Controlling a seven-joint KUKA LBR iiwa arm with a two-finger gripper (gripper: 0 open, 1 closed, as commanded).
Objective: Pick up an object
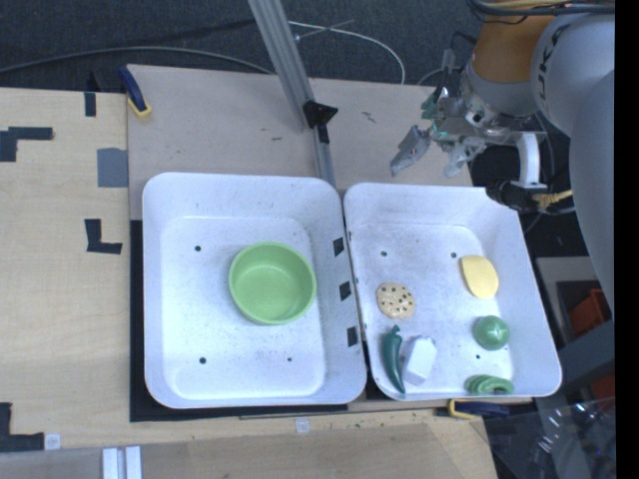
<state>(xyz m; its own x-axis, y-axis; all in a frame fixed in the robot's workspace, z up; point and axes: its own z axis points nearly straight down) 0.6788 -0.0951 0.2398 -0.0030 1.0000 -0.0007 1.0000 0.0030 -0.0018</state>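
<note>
So we've got the gripper [436, 152] hanging over the bare surface [220, 118] just past the far rim of the right bin [449, 200], and as far as we can make out its jaws are spread with nothing between them. Everything we could grab sits lower down in that right bin, well apart from the jaws: a yellow lemon-looking piece [479, 275] near the right wall, a round cookie with dark chips [394, 299] closer to the middle, a green ball-ish thing [490, 332] below the yellow one, a dark green pepper [392, 357] lying along the bin's left edge with a small white block [419, 358] touching or just beside it, and a flat green coiled item [488, 384] down by the near right corner. The yellow piece is the closest of the lot to the jaws, but there's still a clear gap of bin floor between them. Over in the left bin [170, 267] we see a light green bowl [272, 282] sitting upright roughly in the middle, by itself.
</note>
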